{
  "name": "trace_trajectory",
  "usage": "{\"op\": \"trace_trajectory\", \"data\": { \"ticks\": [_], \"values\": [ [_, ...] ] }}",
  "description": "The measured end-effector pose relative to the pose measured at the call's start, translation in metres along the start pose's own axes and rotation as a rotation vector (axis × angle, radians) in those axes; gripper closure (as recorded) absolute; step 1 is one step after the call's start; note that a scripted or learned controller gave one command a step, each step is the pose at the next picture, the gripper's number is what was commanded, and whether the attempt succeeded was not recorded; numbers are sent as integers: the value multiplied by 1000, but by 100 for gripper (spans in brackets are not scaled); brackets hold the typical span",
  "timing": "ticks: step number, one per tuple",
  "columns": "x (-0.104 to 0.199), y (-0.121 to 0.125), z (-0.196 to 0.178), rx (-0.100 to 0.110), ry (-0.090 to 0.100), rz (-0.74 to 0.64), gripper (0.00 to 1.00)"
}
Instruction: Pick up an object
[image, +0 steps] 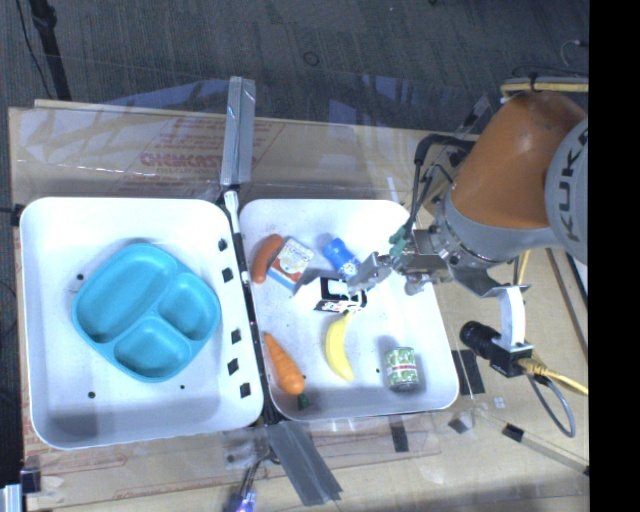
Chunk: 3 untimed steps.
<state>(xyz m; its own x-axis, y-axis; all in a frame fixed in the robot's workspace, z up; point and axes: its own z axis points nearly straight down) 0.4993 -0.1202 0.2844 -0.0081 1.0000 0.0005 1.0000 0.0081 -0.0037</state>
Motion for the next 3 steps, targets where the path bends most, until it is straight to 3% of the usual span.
{"op": "trace_trajectory", "data": {
  "ticks": [1, 2, 3],
  "values": [
    [-19, -23, 138, 3, 2, -140, 0],
    [-39, -22, 193, -1, 1, -161, 0],
    [-39, -21, 183, -1, 1, -167, 100]
  ]
}}
